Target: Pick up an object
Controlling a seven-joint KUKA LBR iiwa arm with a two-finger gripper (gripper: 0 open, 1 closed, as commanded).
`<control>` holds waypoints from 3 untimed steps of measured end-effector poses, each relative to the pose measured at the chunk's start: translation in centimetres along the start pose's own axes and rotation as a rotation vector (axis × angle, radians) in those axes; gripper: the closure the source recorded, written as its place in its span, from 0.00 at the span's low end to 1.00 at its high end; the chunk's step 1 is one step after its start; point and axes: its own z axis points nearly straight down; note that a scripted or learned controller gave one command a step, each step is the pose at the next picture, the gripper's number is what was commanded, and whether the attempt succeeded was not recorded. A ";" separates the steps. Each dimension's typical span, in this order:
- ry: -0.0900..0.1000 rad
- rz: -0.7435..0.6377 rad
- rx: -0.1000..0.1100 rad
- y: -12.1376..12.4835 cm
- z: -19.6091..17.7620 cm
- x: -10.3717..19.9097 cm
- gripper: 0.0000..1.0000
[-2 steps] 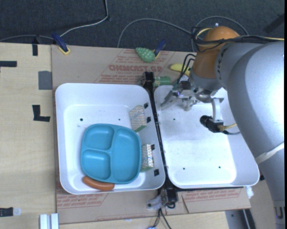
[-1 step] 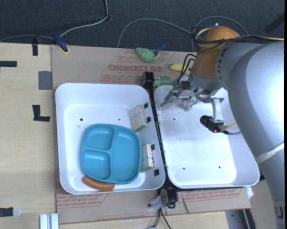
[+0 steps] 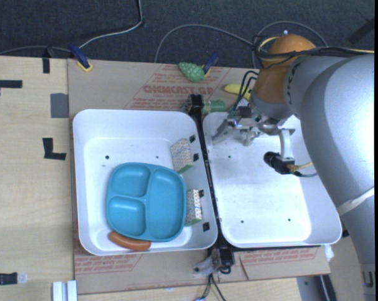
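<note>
Lying flat, hot dog (image 3: 130, 241) points left-right beneath blue plate (image 3: 145, 201).

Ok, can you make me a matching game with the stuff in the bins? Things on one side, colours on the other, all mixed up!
Things:
1. divided plate
2. sausage
3. band above the arm's wrist
4. bins

Colours:
A. white
B. orange-red
C. blue
D. orange

Pairs: 1-C, 2-B, 3-D, 4-A
</note>
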 end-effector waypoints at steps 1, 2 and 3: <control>0.000 0.000 0.000 0.0 0.0 -0.1 0.00; -0.001 -0.001 -0.001 0.0 -1.0 -0.1 1.00; 0.001 0.002 0.000 -4.4 -0.1 -1.8 1.00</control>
